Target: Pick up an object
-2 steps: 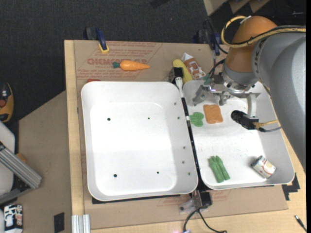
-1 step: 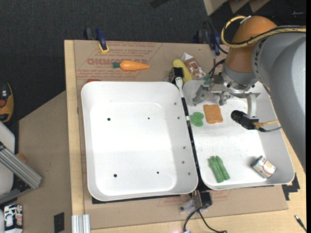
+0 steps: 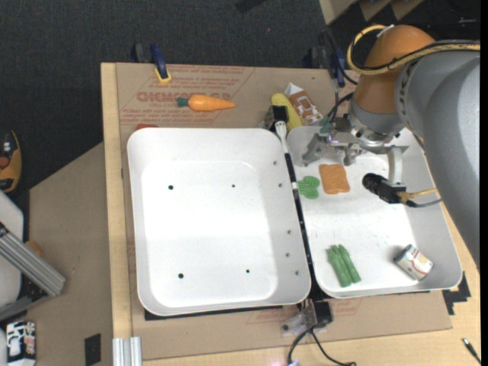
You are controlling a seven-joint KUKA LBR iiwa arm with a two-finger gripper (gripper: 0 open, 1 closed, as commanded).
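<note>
In the right bin point(image 3: 381, 227) lie a tan bread-like slice point(image 3: 334, 179), a small green round piece point(image 3: 308, 187), a green bundle of stalks point(image 3: 343, 265) and a small white and red can point(image 3: 414, 261). My gripper point(image 3: 332, 154) hangs over the far end of that bin, just beyond the tan slice. Its two grey fingers point(image 3: 310, 152) stand apart, open, with nothing between them. The grey arm with its orange band comes in from the upper right.
The left bin point(image 3: 145, 147) sits beside the right one. On the cardboard beyond the bins lie an orange carrot point(image 3: 207, 104) and a yellow and brown packet point(image 3: 293, 107). A black cable end point(image 3: 381, 185) hangs by the wrist.
</note>
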